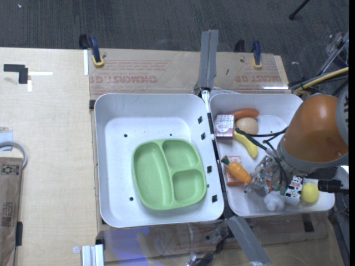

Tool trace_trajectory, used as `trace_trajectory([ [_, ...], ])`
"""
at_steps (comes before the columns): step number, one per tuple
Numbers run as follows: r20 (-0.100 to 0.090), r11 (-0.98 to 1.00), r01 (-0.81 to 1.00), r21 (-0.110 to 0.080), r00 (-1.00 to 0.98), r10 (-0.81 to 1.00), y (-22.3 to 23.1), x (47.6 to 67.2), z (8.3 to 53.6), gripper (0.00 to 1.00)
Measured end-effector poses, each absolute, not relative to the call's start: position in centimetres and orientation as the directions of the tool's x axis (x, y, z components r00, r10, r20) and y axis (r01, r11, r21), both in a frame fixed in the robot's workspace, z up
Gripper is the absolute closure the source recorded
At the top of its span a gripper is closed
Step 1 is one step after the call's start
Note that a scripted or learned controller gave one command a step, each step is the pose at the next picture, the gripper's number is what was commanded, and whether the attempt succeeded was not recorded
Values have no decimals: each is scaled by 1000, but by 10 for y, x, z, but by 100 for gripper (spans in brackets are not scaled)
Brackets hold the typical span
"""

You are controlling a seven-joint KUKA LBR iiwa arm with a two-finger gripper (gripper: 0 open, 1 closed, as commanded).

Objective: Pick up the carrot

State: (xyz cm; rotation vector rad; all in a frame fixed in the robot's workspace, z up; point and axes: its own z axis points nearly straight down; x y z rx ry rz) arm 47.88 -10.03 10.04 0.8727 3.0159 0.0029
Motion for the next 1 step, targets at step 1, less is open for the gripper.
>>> trace_trajectory([
  [1,-1,732,682,1,-732,682,-61,575,192,100],
])
